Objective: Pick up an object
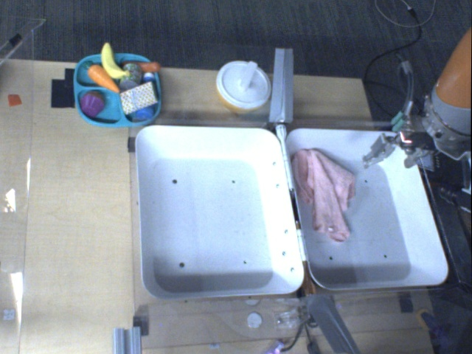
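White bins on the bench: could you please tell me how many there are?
2. The left bin sits mid-bench; the right bin adjoins it and holds a crumpled pink cloth. None appear hidden.

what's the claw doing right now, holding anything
claw: above the right bin's far edge, apart from the pink cloth; open or closed cannot be told

Arm enters at the frame's right edge, upper half; orange band at top right. Tool (377,153) points left, fingers spread, nothing between them.
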Available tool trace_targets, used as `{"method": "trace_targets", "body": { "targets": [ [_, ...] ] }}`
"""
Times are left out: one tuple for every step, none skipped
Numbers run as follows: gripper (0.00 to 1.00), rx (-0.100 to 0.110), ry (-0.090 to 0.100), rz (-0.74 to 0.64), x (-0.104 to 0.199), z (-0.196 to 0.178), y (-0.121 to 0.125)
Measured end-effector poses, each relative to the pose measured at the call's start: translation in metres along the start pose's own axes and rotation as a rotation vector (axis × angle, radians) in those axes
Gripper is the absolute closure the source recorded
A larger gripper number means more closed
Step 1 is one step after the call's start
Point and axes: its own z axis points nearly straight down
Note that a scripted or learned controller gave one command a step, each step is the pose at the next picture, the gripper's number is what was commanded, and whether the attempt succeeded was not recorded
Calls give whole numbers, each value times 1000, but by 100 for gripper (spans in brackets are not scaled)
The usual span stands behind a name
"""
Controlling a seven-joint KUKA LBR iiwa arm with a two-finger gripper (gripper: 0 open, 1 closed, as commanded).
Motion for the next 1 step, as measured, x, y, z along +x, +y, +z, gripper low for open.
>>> {"method": "trace_targets", "body": {
  "targets": [
    [0, -2, 1, -64, 49, 155, -13]
  ]
}}
